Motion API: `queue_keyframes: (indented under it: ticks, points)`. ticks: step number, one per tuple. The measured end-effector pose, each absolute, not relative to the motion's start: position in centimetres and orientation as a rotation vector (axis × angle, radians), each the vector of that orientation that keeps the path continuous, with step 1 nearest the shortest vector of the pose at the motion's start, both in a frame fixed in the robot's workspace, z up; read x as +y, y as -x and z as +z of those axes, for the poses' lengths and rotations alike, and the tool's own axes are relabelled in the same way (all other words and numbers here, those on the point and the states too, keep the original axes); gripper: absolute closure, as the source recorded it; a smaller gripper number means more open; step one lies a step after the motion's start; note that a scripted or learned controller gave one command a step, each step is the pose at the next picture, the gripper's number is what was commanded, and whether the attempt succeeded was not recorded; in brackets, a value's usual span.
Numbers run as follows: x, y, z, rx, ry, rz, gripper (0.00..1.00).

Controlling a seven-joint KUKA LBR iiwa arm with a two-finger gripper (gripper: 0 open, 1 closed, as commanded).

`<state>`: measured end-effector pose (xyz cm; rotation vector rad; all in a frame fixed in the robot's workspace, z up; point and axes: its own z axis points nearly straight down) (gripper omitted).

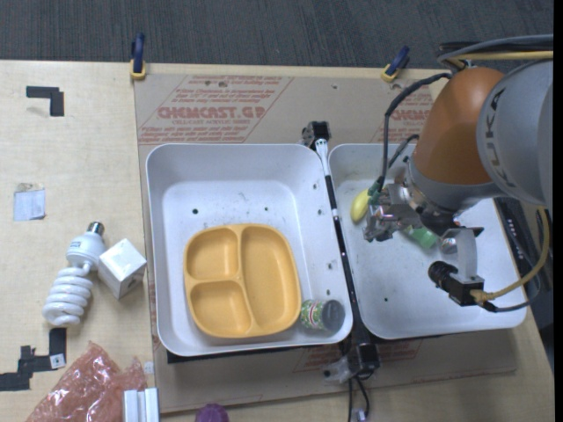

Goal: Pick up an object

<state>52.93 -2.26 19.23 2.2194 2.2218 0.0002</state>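
Here | fingers (380,225) down in right bin (387,310) | beside yellow object (360,206)

Arm (519,130): grey casing with dark lettering, orange band (457,126) above the wrist; black cables (400,121) looped beside the band.

Tan bench (79,174), two white bins (167,236), spiral bulb (70,287), white cube (122,267)

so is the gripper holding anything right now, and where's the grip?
Cannot tell. The gripper is down in the right bin beside a yellow object and a green object, but the arm hides the contact.
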Motion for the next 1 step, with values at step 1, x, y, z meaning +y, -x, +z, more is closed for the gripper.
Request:
queue_keyframes:
  ticks: [1]
  points:
    - [-2.27,-52.93,19.23,2.222,-2.219,0.000,0.00]
